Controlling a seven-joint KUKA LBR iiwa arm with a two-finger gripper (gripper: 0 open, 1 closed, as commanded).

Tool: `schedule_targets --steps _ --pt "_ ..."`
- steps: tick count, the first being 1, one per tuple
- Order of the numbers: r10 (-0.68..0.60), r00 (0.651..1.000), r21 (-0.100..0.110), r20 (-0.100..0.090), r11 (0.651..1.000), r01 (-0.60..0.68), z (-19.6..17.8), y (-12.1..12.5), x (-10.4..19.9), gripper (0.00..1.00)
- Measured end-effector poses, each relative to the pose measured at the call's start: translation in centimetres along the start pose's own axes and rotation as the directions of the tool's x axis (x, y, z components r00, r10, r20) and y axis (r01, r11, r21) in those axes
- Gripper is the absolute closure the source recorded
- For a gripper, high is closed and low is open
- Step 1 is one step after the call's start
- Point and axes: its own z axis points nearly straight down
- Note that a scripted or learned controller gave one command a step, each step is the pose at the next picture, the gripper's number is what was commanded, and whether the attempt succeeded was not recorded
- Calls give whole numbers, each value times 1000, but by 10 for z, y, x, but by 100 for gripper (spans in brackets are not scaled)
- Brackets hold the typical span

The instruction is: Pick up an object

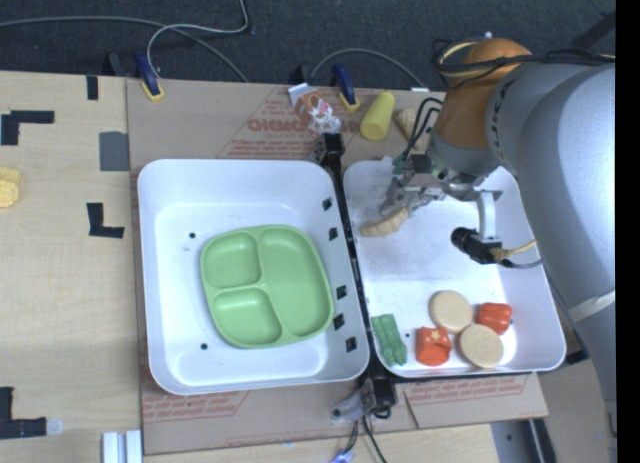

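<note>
My gripper [402, 199] reaches down into the upper left part of the right bin [440, 261]. A pale yellow curved piece [383, 223], shaped like a banana, lies right under its tip, touching or almost touching it. I cannot tell whether the piece is gripped. Near the front of the same bin lie a green piece [390, 339], two red pieces [432, 346] [494, 316] and two round tan pieces [450, 309] [482, 347].
The left bin [170, 201] holds a green divided plate [265, 286]. A yellow cylinder [377, 116] and a small white and red item [318, 109] lie on the cardboard behind the bins. The arm's bulk covers the right bin's far right side.
</note>
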Motion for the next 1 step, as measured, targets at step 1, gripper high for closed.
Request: schedule_targets --steps 1 --pt "1 1000 -1 -1 1000 -1 -88 -39 34 100"
